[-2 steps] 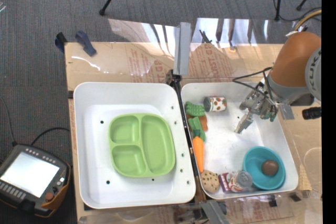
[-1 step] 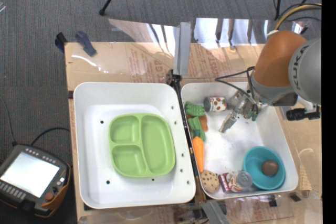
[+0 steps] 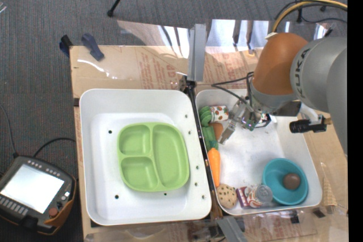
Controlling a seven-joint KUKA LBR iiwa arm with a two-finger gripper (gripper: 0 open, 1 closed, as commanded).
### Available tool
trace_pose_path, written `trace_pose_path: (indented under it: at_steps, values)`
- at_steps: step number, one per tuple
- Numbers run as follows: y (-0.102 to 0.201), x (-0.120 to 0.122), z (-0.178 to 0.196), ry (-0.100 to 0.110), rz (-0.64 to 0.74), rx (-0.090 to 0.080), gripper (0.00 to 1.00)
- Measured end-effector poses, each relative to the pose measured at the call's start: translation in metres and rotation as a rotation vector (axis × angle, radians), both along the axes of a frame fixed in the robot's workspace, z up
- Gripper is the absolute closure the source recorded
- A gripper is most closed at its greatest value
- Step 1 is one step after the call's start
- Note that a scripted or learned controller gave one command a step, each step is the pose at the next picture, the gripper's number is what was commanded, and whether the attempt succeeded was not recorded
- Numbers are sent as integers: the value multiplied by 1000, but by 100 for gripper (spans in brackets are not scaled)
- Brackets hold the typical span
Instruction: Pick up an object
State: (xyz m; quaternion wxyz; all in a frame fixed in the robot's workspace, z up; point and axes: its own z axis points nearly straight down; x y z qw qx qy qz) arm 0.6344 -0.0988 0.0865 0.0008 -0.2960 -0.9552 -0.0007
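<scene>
My gripper (image 3: 239, 126) hangs over the upper left part of the right bin (image 3: 295, 139), open, with nothing between its fingers. Just left of it lie a small patterned toy (image 3: 218, 114) and a green vegetable (image 3: 209, 134) against the bin's left wall. An orange carrot (image 3: 214, 165) lies below them. A spotted cookie (image 3: 227, 195), a red and white packet (image 3: 247, 196) and a clear round piece (image 3: 264, 192) sit along the near wall. A teal bowl (image 3: 285, 181) holding a brown ball (image 3: 291, 180) stands at the near right.
The left bin (image 3: 96, 116) holds a green divided plate (image 3: 153, 156). A black part (image 3: 308, 125) of the arm juts over the right bin's right rim. A handheld controller (image 3: 34, 190) lies on the floor at lower left.
</scene>
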Motion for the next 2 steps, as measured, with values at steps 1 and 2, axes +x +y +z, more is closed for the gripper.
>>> trace_pose_path:
  at_steps: [1, 2]
  values:
    - [4, -9, 1, -2, -145, -12, 0]
    - [7, -8, 9, 0, -142, -5, 100]
